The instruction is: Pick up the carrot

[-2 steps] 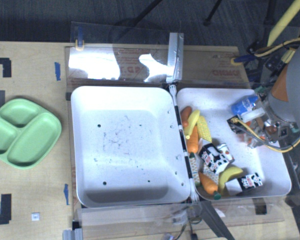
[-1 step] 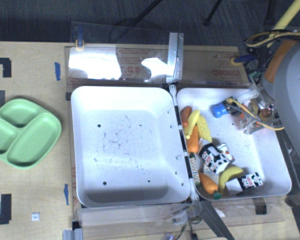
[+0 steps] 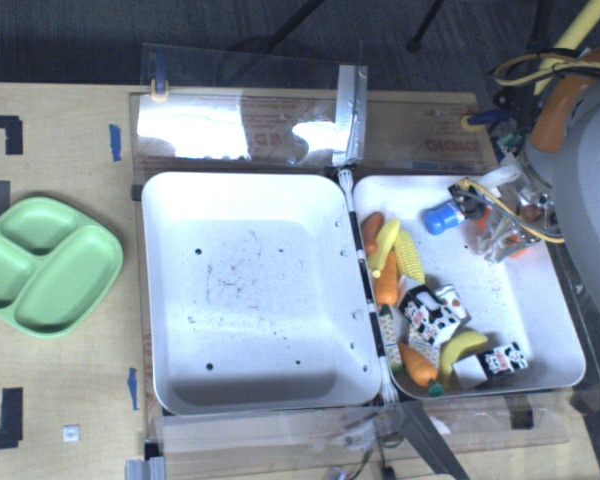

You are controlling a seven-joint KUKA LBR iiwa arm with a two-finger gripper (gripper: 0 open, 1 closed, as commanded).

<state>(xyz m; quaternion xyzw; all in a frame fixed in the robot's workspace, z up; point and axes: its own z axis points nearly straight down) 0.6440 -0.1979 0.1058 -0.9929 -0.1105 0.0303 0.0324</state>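
Orange carrot (image 3: 418, 366) low-left of the hand (image 3: 495, 230), well apart.

We saw two shallow white plastic bins side by side on a pale wooden bench (image 3: 70, 398). The left bin (image 3: 250, 288) showed a bare, scuffed floor. The right bin (image 3: 550, 298) held a small blue cylinder (image 3: 441, 217) near its far end, a yellow corn cob (image 3: 408, 256) toward the middle, a black-and-white cow-patterned block (image 3: 432, 313), a yellow banana (image 3: 462, 347) beside it, and a second small black-and-white piece (image 3: 504, 360) at the near corner. A green divided plastic plate (image 3: 46, 265) rested well apart, left of both bins.
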